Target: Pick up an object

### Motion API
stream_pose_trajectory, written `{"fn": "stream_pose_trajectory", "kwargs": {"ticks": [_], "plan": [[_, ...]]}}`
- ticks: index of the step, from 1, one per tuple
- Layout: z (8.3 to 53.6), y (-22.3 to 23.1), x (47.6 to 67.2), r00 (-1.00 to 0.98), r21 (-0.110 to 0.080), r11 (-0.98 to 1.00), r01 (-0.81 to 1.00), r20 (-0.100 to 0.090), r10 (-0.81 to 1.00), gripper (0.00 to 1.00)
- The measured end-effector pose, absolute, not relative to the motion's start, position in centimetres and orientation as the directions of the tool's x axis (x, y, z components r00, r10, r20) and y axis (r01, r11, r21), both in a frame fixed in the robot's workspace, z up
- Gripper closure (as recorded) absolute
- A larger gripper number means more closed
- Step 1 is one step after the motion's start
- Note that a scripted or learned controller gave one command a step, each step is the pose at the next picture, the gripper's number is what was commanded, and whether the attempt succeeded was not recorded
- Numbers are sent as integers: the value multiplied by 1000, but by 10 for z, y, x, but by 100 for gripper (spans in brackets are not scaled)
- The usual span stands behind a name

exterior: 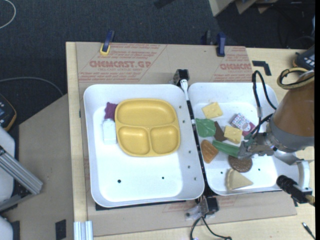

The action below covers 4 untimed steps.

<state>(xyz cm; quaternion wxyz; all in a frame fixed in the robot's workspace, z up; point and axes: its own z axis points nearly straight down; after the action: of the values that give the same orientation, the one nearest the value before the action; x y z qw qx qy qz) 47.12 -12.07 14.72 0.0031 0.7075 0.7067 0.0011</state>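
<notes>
Pale wedge-shaped toy slice (pixel 239 180) lies at front of rt white bin (pixel 216 184), w/ brown round cookie-like disc (pixel 240 164) just behind it under grey arm's gripper (pixel 248 149), grip state can't be told; best to descend squarely over one piece.

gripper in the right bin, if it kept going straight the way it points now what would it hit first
Probably the round brown cookie-like disc right at the gripper, or the green strip beside it. From this slanted view, depth is unclear, so I can't say which comes first.
</notes>
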Motion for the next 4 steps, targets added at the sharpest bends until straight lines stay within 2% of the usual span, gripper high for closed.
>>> {"fn": "stream_pose_trajectory", "kwargs": {"ticks": [1, 2, 4], "plan": [[207, -121, 481, -2, 8, 2, 1000, -2, 1000, 100], [226, -121, 482, -1, 5, 1, 1000, -2, 1000, 100], [222, -73, 564, -4, 5, 4, 1000, -1, 1000, 100]]}}
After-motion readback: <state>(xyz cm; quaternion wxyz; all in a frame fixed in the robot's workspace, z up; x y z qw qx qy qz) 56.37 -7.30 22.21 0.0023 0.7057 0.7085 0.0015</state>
